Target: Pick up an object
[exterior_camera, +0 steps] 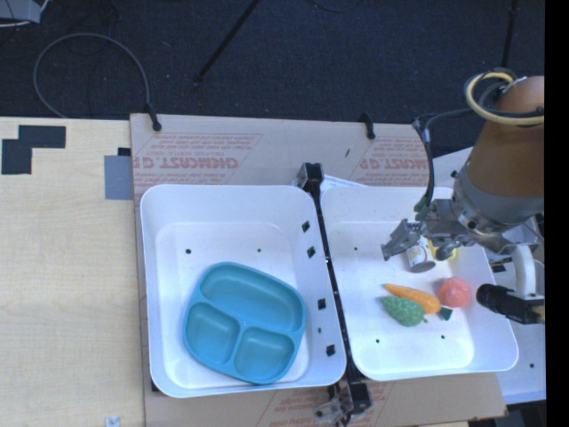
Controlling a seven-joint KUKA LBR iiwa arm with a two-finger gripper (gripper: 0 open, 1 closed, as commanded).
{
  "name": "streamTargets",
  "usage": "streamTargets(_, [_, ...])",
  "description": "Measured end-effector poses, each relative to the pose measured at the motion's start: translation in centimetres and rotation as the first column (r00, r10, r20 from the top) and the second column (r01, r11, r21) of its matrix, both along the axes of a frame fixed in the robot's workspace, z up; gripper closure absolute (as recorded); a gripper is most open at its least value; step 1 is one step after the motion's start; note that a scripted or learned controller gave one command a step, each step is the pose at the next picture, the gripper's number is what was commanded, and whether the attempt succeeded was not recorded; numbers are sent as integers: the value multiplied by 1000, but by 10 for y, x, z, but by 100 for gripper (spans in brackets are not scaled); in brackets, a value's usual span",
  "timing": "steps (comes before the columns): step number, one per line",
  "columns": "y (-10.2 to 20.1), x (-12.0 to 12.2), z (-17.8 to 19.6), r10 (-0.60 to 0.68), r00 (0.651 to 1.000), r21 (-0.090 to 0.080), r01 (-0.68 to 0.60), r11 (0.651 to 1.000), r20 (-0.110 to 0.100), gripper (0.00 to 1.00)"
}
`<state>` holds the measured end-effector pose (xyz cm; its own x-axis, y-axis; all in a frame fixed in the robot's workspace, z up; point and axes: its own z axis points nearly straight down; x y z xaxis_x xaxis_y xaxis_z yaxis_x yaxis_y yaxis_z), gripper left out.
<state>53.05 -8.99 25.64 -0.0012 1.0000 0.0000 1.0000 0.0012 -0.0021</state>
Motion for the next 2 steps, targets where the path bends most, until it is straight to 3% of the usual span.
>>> streamTargets(2, [2,-18,-101,-1,1000,2,1,1000,-8,0])
